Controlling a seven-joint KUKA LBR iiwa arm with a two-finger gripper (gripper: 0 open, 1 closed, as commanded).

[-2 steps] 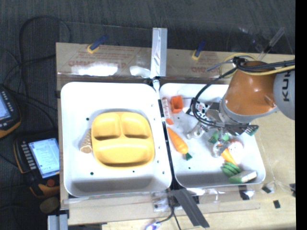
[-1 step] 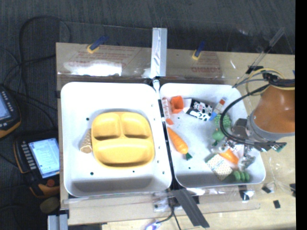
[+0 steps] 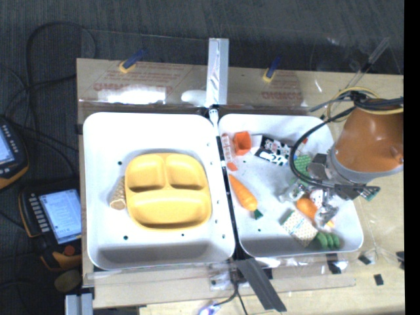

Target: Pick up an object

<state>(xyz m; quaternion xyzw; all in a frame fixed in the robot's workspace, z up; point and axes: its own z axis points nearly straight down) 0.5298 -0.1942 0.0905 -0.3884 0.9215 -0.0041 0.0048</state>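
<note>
My gripper [image 3: 314, 201] is low in the right bin [image 3: 272, 245], under the arm's orange band [image 3: 367, 140], near the bin's right side. A small orange toy [image 3: 305, 208] lies right at the gripper's tip, partly covered by it. Just below it sit a pale patterned box [image 3: 298, 226] and a green pea pod [image 3: 328, 241]. A toy carrot [image 3: 244, 194] lies to the left, near the wall between the bins. An orange-red block [image 3: 242, 141] and a black-and-white piece [image 3: 272, 151] rest near the far edge. A green item [image 3: 302, 163] is partly hidden by the arm.
The left bin [image 3: 105, 136] holds a yellow divided plate [image 3: 168, 189] and a tan cone [image 3: 118, 194] beside its left edge. Cables [image 3: 341, 100] loop over the arm at the back right. A handheld screen [image 3: 59, 212] lies on the floor to the left of the bench.
</note>
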